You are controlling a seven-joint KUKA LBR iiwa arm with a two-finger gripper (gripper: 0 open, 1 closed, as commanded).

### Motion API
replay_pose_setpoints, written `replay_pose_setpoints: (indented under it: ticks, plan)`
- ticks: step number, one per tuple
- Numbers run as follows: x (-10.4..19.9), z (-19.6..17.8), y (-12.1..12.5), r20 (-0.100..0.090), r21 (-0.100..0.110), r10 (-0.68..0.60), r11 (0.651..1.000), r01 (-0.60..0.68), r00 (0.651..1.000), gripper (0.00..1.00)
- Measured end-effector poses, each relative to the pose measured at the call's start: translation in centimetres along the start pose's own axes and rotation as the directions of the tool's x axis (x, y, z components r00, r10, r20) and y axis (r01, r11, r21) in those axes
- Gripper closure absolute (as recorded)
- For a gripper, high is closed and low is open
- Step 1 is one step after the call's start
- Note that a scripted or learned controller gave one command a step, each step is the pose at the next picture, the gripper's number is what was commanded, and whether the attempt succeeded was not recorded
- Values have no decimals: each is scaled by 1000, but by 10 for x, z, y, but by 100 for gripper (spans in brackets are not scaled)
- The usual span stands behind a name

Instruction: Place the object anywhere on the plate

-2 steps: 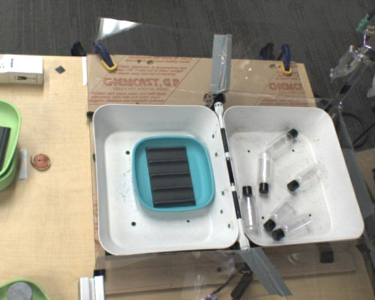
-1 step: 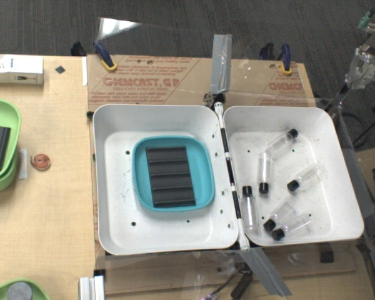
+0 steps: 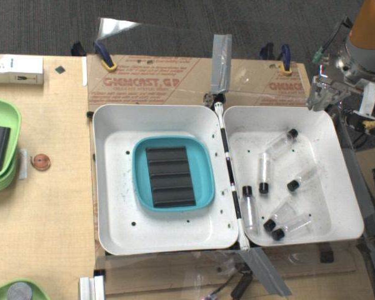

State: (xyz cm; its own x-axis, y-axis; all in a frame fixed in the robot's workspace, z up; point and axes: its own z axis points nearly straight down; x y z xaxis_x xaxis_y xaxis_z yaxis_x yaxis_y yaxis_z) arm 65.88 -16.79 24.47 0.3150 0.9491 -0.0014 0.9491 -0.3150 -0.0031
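A teal square plate (image 3: 203,179) sits in the left white bin (image 3: 112,136), with a black ribbed block (image 3: 170,175) lying on its middle. The right white bin (image 3: 337,186) holds several clear vials with black caps: one near the back (image 3: 282,141), one upright in the middle (image 3: 263,172), one along the left wall (image 3: 247,206), one at mid-right (image 3: 300,180) and a pair at the front (image 3: 287,222). My gripper (image 3: 322,100) hangs at the far right, above the back right corner of the right bin, below the orange band (image 3: 367,25).
A cardboard sheet (image 3: 175,77) lies behind the bins, held by blue and yellow clamps. On the left bench are a green tray (image 3: 3,130), a small copper disc (image 3: 41,162) and a white box (image 3: 15,70). Cables hang by the arm at right.
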Motion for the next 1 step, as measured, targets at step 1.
replay_pose_setpoints:
  ticks: [1]
  plan:
    - [56, 58, -41, 0, 0, -95, 995, 95, 995, 100]
